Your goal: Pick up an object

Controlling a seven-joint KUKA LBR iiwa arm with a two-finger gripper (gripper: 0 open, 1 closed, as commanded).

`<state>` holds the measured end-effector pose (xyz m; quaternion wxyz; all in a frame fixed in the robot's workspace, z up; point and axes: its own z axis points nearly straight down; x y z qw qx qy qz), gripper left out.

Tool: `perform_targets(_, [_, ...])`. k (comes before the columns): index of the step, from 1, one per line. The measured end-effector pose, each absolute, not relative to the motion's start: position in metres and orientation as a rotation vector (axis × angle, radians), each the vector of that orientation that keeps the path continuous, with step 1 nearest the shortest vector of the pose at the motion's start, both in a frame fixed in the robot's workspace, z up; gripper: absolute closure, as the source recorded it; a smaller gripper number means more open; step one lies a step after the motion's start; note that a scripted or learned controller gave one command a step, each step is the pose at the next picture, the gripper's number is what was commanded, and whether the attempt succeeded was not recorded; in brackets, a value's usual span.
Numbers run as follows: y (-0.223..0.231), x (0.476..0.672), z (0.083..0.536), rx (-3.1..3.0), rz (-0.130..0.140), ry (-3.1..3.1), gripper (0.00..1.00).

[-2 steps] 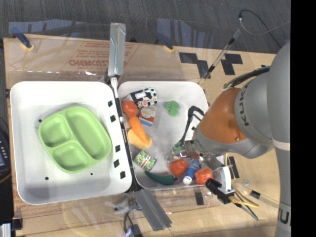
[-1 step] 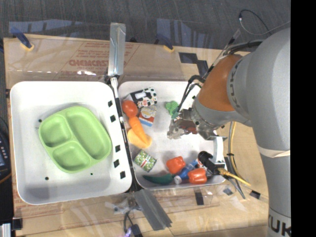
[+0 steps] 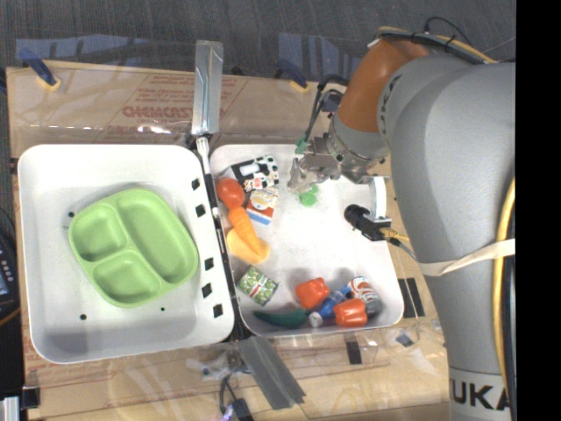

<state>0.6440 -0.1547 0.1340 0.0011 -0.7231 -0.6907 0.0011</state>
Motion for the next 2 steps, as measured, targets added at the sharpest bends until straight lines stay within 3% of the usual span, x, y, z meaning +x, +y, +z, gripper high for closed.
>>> perform_targets(1, [-0.173, 0.584, 0.252, -2.153, -0.003, -2.292, 0.00])
perform_targets(2, [-0.121, 0.643, 0.149, -2.030, 0.006, -2.387, 0.00])
